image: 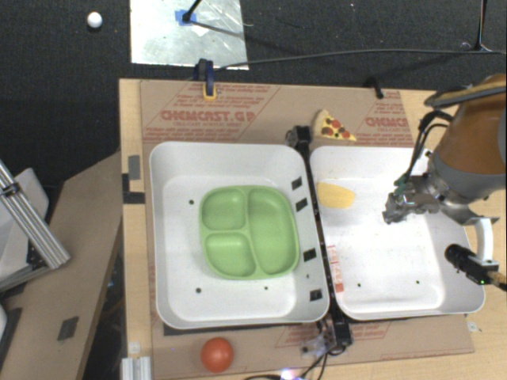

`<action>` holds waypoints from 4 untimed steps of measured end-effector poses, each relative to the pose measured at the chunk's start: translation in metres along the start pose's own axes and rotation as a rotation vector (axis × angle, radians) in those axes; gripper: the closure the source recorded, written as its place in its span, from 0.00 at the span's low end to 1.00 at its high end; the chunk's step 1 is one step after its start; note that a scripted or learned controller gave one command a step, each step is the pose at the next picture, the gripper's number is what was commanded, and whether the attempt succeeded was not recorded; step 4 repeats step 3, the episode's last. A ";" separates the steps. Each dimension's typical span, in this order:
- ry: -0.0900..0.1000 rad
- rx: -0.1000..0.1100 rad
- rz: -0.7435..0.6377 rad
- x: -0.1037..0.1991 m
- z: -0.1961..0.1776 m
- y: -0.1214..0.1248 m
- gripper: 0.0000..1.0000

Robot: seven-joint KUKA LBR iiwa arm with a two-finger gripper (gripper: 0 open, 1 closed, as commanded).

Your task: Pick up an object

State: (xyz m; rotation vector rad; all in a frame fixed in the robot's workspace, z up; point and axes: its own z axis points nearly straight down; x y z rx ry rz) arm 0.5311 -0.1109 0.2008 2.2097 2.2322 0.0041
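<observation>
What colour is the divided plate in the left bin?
Light green: the three-compartment plastic plate shows best in the camera view, lying in the left white bin.

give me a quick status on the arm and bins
Gripper over right bin, nothing seen held. Yellow object lies in that bin, left of gripper. Green tray in left bin. Nothing between gripper and yellow object.

Light: bright and even from overhead | Bins: the two white bins [238, 161] are rendered near overexposed, little surface detail kept | Glare: a strong sheen is seen on the foil sheet [188, 22] at top | Shadows: soft and short | Surround: dark | Focus: slightly soft, arm [475, 145] edge blurred at right.
</observation>
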 end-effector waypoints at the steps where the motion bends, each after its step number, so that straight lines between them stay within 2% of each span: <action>1: 0.000 0.001 0.001 0.050 0.005 0.007 1.00; 3: 0.001 0.000 -0.001 0.163 0.007 0.022 1.00; 4: 0.001 0.000 -0.001 0.163 0.007 0.022 1.00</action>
